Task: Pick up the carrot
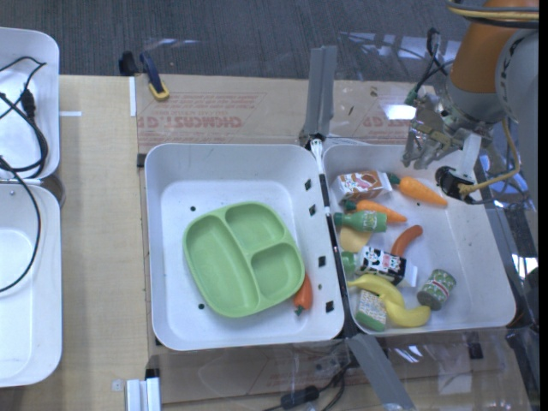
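I see a carrot (303,293) beside the green plate (244,259) in the left bin (163,229), another carrot (421,191) in the right bin (488,255). Gripper (425,148) hovers near it, fingers apart, empty. Approach step; next lower and close.

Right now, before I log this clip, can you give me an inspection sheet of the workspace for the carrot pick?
Surface: wooden bench bearing two white bins, left bin and right bin.
Job's things: carrot lies in the right bin near its far edge, below the hand; a second carrot lies mid-bin; a third sits in the left bin beside the green divided plate.
Clutter: green bottle, banana, small tin, red pepper, cow-print carton, snack packet.
Hand: hand hovers above the right bin's far edge, not touching any carrot.
Cables: black cables at left; yellow hose on the arm.
Surroundings: dark floor.
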Robot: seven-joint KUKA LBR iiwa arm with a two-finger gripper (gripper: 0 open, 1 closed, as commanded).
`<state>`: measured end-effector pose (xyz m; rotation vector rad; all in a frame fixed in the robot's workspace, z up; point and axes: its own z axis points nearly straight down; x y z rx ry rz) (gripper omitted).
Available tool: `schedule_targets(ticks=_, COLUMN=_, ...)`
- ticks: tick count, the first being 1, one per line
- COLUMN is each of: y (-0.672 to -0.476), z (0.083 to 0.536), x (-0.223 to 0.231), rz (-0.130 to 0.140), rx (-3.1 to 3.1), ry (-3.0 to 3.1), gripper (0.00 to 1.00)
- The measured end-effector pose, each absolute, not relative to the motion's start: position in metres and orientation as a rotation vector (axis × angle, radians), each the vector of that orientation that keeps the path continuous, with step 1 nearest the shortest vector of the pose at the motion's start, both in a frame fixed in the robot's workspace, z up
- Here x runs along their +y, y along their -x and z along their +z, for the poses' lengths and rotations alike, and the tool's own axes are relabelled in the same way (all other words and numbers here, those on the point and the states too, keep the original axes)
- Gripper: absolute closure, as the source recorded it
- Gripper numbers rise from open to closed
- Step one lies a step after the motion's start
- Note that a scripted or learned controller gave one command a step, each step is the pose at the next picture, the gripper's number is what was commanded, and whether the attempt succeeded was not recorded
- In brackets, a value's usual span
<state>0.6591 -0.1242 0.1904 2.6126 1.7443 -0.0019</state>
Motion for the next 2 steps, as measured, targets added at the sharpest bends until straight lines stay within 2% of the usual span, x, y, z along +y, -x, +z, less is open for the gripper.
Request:
schedule_targets(ticks=1, y=-0.579, z=0.179, x=-0.143, rz=-0.004, rx=1.933, ry=-2.478, gripper=1.0)
schedule_targets(ticks=2, y=-0.568, z=0.193, x=-0.14, rz=-0.003, rx=2.024, ry=-2.404, gripper=1.0)
